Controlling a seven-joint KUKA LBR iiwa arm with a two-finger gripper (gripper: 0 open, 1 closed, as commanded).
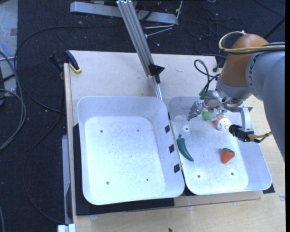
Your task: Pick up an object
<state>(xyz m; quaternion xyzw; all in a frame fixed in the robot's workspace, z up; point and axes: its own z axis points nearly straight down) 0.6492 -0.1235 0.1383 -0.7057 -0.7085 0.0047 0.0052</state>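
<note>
Camera view: one green pepper (184, 148), one strawberry (227, 155), gripper (202, 108) grip perhaps unreadable.

Dark speckled carpet floor (31, 181) all round. Black cables (27, 95) looping across floor at 9 and 12 o'clock. Pale wood counter (113, 74) at centre, black mat (81, 206) under its near edge. Slanted aluminium mast (138, 38) rising toward 12 o'clock from grey base (90, 8). Blue-and-yellow clamp (71, 62) on counter corner at 10 o'clock. Light even, overhead.

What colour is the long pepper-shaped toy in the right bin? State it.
Dark green pepper-shaped toy, clearest in the camera view.
</note>
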